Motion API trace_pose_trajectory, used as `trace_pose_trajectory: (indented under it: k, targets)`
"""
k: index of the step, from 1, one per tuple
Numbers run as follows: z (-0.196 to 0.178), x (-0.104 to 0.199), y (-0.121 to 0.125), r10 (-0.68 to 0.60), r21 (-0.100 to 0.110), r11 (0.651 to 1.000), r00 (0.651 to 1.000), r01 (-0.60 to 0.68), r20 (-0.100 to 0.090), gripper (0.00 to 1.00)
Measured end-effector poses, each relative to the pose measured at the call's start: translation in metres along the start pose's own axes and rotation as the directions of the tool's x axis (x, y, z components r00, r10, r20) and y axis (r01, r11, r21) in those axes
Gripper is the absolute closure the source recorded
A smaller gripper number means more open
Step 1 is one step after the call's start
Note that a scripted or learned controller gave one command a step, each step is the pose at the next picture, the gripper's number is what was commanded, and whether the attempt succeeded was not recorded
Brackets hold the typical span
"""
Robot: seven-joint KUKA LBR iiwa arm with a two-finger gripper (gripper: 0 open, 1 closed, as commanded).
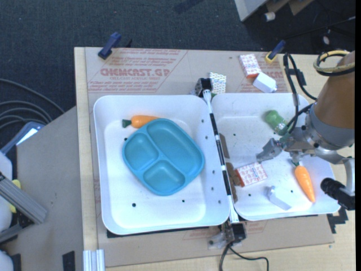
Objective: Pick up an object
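Two white bins on my bench; my claw [271, 149] over the right bin [248, 208].
I cannot tell how it stands; box [250, 174] just below; carrot [304, 183] beside; blue plate [163, 156] in the left bin [113, 196].

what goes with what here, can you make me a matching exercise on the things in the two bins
Things:
1. blue divided plate
2. green object
3. carrot in the right bin
4. red-and-white checked packet

Places:
A. right bin, by its left wall
B. right bin, upper part, close to the arm
C. middle of the left bin
D. right bin, near its right edge, below the arm's wrist

Pairs: 1-C, 2-B, 3-D, 4-A
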State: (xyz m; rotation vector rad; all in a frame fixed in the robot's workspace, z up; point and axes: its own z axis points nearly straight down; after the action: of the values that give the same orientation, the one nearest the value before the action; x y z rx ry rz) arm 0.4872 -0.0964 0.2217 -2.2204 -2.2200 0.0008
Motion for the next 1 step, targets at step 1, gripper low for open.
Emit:
trace_pose_trajectory:
  k: [1]
  targets:
    - [-0.0150, -0.0656, 0.0617, 0.001, -0.003, 1.000, 1.000, -0.001, 0.002, 0.00]
